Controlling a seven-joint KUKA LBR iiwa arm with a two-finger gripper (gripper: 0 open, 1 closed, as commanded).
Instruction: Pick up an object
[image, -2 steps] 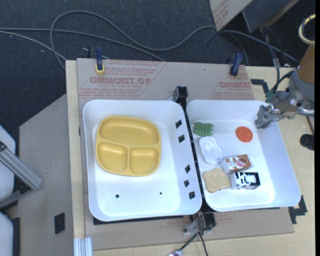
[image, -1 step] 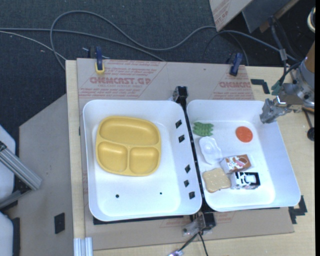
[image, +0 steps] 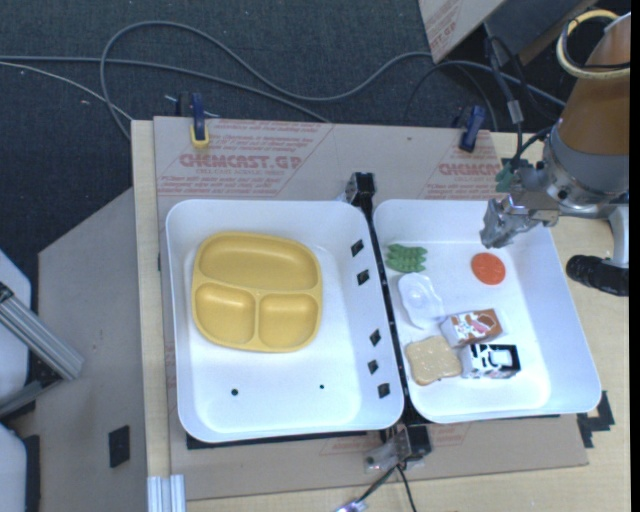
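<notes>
In the right bin (image: 560, 330) lie a green pea pod toy (image: 406, 257), an orange-red disc (image: 488, 267), a white clear piece (image: 420, 297), a brown and white packet (image: 473, 326), a slice of toast (image: 432, 360) and a black and white item (image: 496, 360). My gripper (image: 497, 232) hangs over the bin's far part, just above and behind the orange-red disc. Nothing shows between its fingers.
The left bin (image: 200, 400) holds a yellow tray with three compartments (image: 257, 291). A black divider with clips (image: 372, 300) runs between the bins. Cables trail across the dark floor at the back, and blue clamps (image: 198, 117) pin the board.
</notes>
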